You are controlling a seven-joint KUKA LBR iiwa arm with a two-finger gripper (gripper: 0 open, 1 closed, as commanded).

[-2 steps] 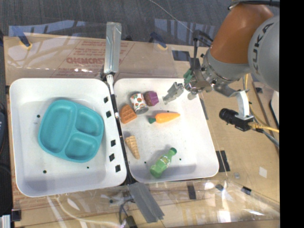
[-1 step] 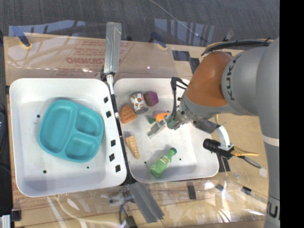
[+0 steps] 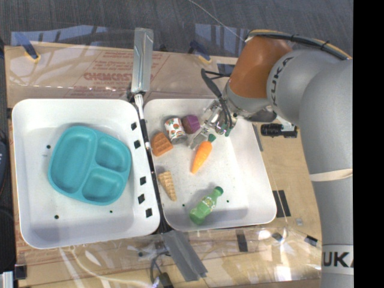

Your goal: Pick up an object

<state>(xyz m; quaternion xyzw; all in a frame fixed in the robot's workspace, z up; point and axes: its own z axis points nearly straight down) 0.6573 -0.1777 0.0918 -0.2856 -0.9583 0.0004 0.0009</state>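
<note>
From above, the gripper [image 3: 207, 134] reaches into the right bin [image 3: 252, 185], its tips just above the carrot's [image 3: 201, 156] upper end; whether it is open or closed cannot be told. A purple object [image 3: 191, 123] and small can [image 3: 173, 129] lie beside it, a green bottle [image 3: 205, 206] nearer the front. The left bin [image 3: 30, 161] holds a teal divided plate [image 3: 90, 164].

The grey arm [image 3: 312, 101] reaches in from the right, its orange band [image 3: 255, 68] above the wrist, bent down and leftward. The gripper [image 3: 207, 134] hangs low, tilted toward the lower left, its metal fingers [image 3: 201, 138] slightly parted.
</note>
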